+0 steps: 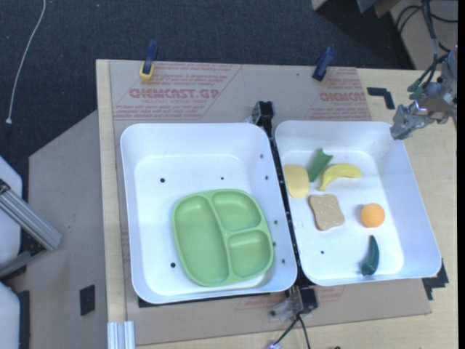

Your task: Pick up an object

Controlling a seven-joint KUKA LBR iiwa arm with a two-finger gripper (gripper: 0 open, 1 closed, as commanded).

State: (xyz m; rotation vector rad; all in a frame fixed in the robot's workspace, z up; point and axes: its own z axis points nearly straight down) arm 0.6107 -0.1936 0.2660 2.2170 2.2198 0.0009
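The gripper is seen at the far right corner of the right bin, above its rim; whether its jaws are apart cannot be told. In that bin are laid a yellow banana, a green leaf, a pale yellow piece, a cracker, an orange ball and a dark green pepper. A green divided plate is set in the left bin.
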